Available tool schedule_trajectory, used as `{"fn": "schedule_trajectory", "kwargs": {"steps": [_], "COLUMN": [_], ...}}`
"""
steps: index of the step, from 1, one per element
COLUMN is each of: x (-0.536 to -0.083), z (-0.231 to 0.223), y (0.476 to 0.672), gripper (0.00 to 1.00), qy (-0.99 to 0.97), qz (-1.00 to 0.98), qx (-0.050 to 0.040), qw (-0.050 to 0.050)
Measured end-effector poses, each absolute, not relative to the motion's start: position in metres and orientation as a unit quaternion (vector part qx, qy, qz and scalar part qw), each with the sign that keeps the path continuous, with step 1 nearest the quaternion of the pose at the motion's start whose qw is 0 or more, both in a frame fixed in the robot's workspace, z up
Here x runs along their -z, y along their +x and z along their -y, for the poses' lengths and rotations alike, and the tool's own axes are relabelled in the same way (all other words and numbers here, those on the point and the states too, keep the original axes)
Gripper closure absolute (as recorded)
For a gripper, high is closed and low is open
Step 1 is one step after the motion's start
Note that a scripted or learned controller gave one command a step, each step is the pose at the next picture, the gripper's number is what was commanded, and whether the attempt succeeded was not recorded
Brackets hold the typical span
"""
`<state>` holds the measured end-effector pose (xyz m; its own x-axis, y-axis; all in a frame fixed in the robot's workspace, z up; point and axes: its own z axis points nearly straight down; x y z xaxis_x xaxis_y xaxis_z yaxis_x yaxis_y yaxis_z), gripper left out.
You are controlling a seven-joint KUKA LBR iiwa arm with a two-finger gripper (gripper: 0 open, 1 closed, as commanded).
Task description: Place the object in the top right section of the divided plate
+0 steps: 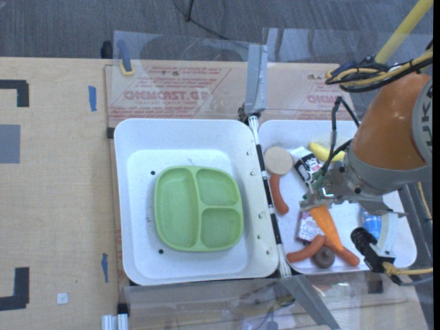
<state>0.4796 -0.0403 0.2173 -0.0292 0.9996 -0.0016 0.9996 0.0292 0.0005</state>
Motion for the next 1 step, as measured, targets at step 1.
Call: {"fn": "schedule_trajectory", "kwargs": {"steps": [1], "x": [-0.1839], "z": [-0.0183], "y": [0.4787], "gripper": [1.0], "qy": [0.69], "qz": [-0.724], "qx": [0.0012], "qw": [-0.001]}}
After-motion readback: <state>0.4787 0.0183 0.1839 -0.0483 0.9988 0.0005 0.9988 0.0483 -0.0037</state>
